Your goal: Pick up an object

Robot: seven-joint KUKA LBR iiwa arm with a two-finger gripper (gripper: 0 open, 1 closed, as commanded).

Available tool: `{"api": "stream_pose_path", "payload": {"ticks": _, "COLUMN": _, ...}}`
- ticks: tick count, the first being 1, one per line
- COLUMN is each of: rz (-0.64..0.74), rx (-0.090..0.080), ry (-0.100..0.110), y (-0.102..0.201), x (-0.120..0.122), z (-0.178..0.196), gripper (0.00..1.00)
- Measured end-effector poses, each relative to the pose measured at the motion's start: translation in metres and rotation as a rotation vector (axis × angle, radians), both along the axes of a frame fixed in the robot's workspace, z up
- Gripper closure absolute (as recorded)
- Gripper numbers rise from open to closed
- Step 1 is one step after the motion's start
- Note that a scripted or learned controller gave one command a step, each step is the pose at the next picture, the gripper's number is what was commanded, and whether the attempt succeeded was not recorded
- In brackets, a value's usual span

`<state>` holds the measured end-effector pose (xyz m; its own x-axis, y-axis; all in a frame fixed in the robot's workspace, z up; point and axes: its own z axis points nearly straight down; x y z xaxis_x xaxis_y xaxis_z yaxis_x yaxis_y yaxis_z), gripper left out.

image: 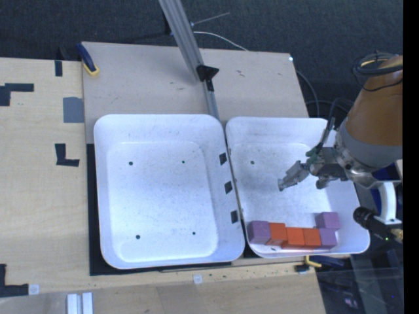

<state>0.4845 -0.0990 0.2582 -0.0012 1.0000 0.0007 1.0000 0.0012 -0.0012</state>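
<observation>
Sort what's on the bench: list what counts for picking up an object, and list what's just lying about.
For the job:
gripper, over the right bin
purple blocks and orange blocks, in a row along that bin's near wall

Lying about:
left bin
metal rail
blue-and-yellow clamp
dark tape marks
</observation>
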Motion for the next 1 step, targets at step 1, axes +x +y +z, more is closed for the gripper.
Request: {"api": "stream_pose_path", "payload": {"ticks": 1, "rz": 0.005, "rx": 0.0, "ry": -0.002, "y": 0.031, "x": 0.0324, "z": 0.0057, "gripper": 0.0}}
